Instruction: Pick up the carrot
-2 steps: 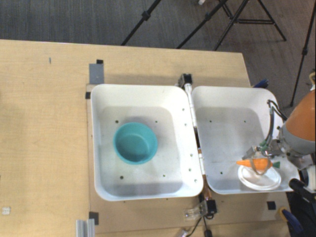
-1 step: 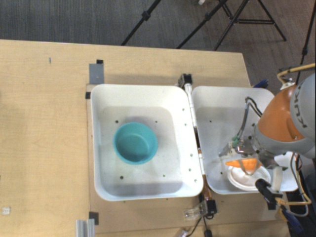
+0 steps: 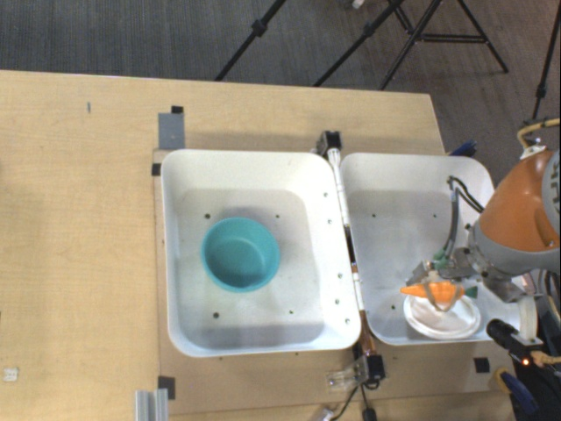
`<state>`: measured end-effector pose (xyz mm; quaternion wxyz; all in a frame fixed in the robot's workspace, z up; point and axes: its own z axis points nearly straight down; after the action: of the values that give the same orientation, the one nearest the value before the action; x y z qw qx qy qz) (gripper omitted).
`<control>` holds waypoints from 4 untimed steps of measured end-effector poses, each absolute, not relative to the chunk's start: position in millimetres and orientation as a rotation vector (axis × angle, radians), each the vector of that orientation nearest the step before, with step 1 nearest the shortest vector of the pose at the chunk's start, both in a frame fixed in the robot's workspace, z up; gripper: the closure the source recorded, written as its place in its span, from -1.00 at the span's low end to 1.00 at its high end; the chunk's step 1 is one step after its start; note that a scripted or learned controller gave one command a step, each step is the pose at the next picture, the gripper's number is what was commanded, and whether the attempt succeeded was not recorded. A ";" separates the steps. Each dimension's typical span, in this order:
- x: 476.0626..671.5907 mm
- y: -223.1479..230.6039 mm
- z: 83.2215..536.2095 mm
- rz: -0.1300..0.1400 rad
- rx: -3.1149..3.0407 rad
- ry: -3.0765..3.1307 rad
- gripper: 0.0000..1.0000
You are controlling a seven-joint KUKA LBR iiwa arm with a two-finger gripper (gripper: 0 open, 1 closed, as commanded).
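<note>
The orange carrot point(image 3: 428, 292) is in the right bin point(image 3: 394, 226), at its front right corner, over the rim of a white dish point(image 3: 443, 321). Its pointed tip sticks out to the left. My gripper point(image 3: 444, 284) comes down from the right onto the carrot's thick end, and its fingers are shut on that end. The grey arm with its orange band point(image 3: 524, 213) hangs over the bin's right edge and hides that corner.
A teal bowl point(image 3: 241, 253) stands in the middle of the left bin point(image 3: 188, 191). The divider between the bins point(image 3: 344, 226) runs just left of the carrot. Cables and clamps lie at the bench's front edge point(image 3: 359, 375).
</note>
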<state>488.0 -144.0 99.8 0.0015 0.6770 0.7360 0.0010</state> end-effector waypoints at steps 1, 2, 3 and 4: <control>490.8 -129.8 90.2 0.014 2.355 2.064 -1.00; 493.1 -110.7 90.7 0.015 2.023 2.379 -1.00; 489.0 -192.0 95.5 0.004 1.999 2.415 -1.00; 491.4 -171.3 90.0 0.011 2.238 2.186 -1.00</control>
<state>491.4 -171.3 90.0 0.0064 0.7153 0.6988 0.0036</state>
